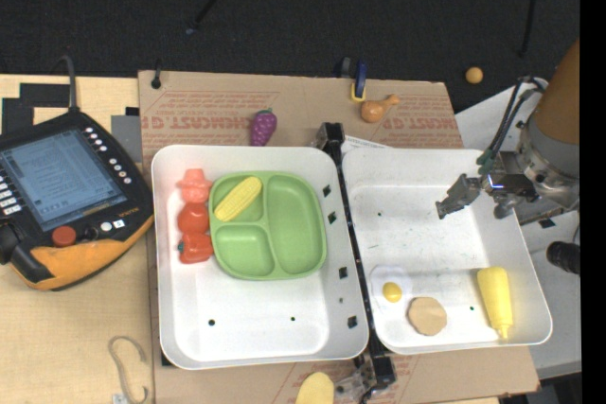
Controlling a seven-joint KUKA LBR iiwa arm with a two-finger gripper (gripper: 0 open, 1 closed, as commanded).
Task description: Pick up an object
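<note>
The pincer was positioned above the right bin, near its right wall, with the arm entering from the right. Whether the pincer was released or clenched could not be told; nothing was seen grasped in it. Along the front of the right bin, well apart from the pincer, a yellow bottle, a tan round piece and a small yellow piece were laid. In the left bin, a green divided plate was placed, with a corn cob resting in its upper left compartment. A red figure was set just beside the plate's left edge. A tablet controller was located on the surface to the left.
</note>
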